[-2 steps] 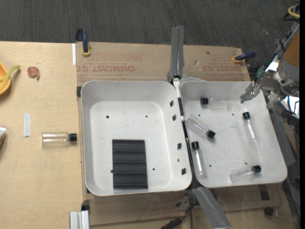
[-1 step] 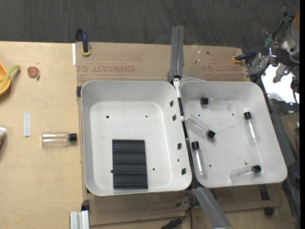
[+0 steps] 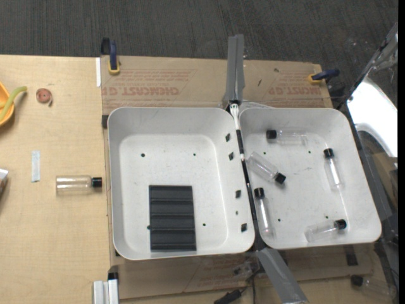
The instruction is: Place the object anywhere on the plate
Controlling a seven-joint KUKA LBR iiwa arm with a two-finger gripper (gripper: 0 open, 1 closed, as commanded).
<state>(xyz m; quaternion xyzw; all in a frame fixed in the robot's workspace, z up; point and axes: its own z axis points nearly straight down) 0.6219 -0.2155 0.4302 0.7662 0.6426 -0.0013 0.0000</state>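
Observation:
A black ribbed plate (image 3: pixel 171 218) lies flat on the floor of the left bin (image 3: pixel 126 170), near its front edge. Several clear vials with black caps lie scattered in the right bin (image 3: pixel 354 170). One vial (image 3: pixel 286 137) is at the back, one (image 3: pixel 266 168) is near the left wall, and one (image 3: pixel 333 170) is at the right. Another vial (image 3: pixel 262 213) rests along the front left wall, and one more (image 3: pixel 324 230) sits in the front right corner. Nothing rests on the plate.
On the wooden bench to the left lie a stray vial (image 3: pixel 76 183), a small pink disc (image 3: pixel 43 95) and an orange bowl (image 3: pixel 4 105) at the edge. Clamps (image 3: pixel 111 57) (image 3: pixel 323 76) hold the cardboard behind the bins. A white and grey structure (image 3: pixel 374 106) stands at the right.

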